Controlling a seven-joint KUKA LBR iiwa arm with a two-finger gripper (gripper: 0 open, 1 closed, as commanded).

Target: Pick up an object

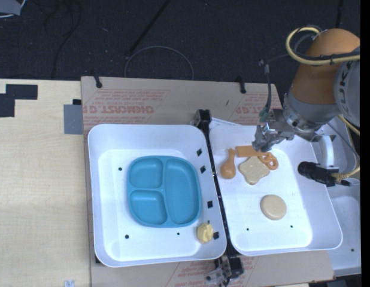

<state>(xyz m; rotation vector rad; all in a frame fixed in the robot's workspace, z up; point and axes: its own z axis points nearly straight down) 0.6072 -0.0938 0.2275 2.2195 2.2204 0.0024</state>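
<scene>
Your gripper (pixel 266 137) hangs low over the far part of the right bin (pixel 320 235), its tip just above the orange utensils (pixel 257 152). You cannot tell from this angle how it is set or whether it touches anything; nothing is visibly lifted off the bin floor.

From the gripper, the orange spoon (pixel 229 168) lies at about 8 o'clock, its bowl toward the bin divider. The pale slice of toast (pixel 253 170) sits at roughly 6 o'clock, touching the orange utensils along its far edge. The round tan cookie-like disc (pixel 273 207) rests farther off at 6 o'clock, apart from the toast, near the middle of the bin.

The arm (pixel 320 82) enters from 3 o'clock, its orange section high at the upper right of the view, with the grey wrist angling down and leftward to the tool. Yellow cabling (pixel 299 46) loops above it.

In the left bin (pixel 98 178) a blue divided plate (pixel 163 191) lies flat at the centre, and a small yellow lump (pixel 205 232) sits at the plate's 4 o'clock, tight in the bin's near right corner. Both bins rest on a cardboard sheet (pixel 143 103) printed with red lettering, laid on a light wooden bench (pixel 35 178). Behind the bench lies dark carpet (pixel 173 28) with black cables trailing across it.
</scene>
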